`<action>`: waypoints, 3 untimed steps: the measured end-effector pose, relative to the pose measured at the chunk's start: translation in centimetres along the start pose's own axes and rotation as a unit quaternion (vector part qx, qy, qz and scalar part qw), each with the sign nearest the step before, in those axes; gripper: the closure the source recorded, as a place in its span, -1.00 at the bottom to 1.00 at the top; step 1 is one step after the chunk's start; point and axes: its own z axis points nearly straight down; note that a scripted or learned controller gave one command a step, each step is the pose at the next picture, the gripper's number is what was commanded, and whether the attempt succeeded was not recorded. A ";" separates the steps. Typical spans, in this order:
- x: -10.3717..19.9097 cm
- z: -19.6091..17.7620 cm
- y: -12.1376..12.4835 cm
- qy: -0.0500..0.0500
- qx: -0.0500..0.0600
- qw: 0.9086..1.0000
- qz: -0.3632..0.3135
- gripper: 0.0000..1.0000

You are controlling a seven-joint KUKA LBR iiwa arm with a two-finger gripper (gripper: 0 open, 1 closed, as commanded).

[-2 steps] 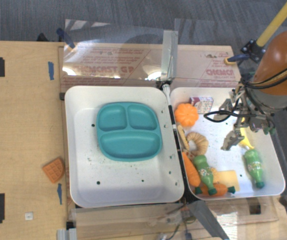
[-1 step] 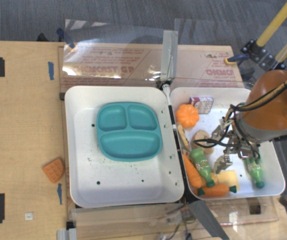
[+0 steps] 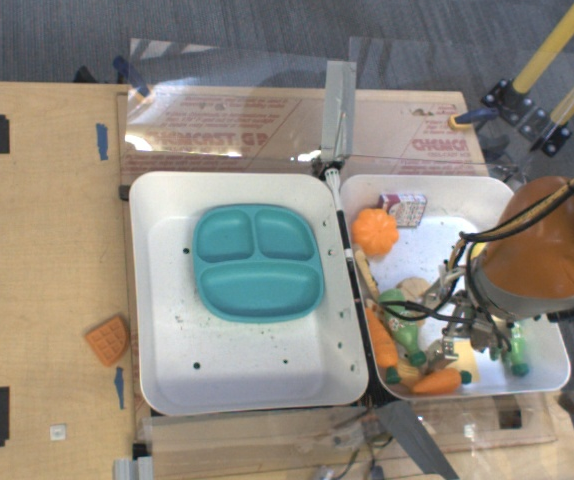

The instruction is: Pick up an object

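Carrot pieces (image 3: 437, 379), likely target, lay in near corner of right bin (image 3: 487, 196), amid toy-food clutter. Your gripper (image 3: 454, 340) was low over pile, just above carrots. Fingers: couldn't tell apart or together, cables hid them. Step: descent to grasp. Next you needed fingers straddling one item, then close and lift.

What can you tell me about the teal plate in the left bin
The teal plate is a divided tray with rounded corners and a matte, plastic-looking surface. A raised ridge splits it into three compartments: two smaller ones along the far side and one wide one along the near side. All three look bare. It lies flat, right side up, on the floor of the left bin, slightly toward the far half. Nothing but the bin floor touches it.
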 end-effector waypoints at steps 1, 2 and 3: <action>-1.3 0.0 1.9 0.002 0.002 1.000 0.024 -1.00; -2.6 0.1 2.3 0.004 0.001 1.000 0.024 -1.00; -9.4 0.2 3.3 0.002 0.000 1.000 0.028 -1.00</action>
